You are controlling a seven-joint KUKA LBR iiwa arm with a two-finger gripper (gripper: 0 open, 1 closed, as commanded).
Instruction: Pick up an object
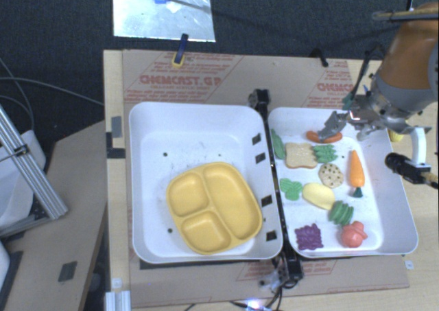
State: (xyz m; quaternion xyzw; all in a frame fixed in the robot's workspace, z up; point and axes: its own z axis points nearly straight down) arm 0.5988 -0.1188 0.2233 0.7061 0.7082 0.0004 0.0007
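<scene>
Floor: we see dark blue-grey carpet (55, 21) with a shiny metal sheet (163, 1) on it.
Bench: we note a tan board (206, 76) — red lettering.
Left: aluminium rails (27, 172).

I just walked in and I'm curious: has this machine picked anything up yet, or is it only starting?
Nothing looks lifted yet. The claw hangs over the far end of the right bin, just above an orange-red toy, while the other play foods, such as the carrot and the cookie, lie on the bin floor. Closing on one piece and raising it is left.
</scene>
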